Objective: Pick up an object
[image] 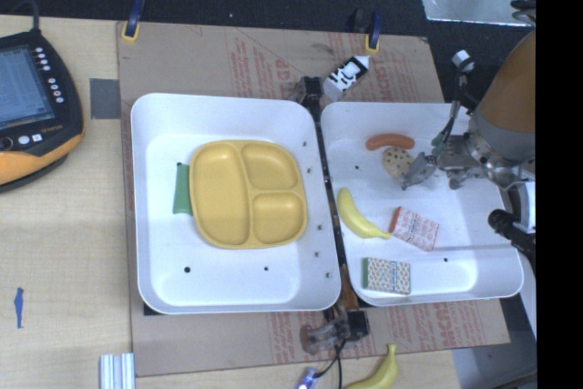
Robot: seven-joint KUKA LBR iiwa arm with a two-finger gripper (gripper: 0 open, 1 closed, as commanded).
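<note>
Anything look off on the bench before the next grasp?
One thing: a second banana lies outside both bins, on the bench below the right bin. Also, a green item sits half tucked under the yellow tray in the left bin.

arm (510, 100): grey body; orange band | pincer (435, 170): grey metal; 2 thin fingers

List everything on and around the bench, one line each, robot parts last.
white bins: 2, white, side by side on the bench
divided tray: 1, yellow, left bin
green piece: 1, green, under the tray's left edge
banana: 1, yellow, right bin, left side
sausage: 1, red, right bin, top
cookie: 1, tan, below the sausage
packets: 2, one red-white, one green, right bin
second banana: 1, yellow, bench front
teach pendant: 1, orange-grey, far left
gripper: 1, grey, over the right bin
</note>
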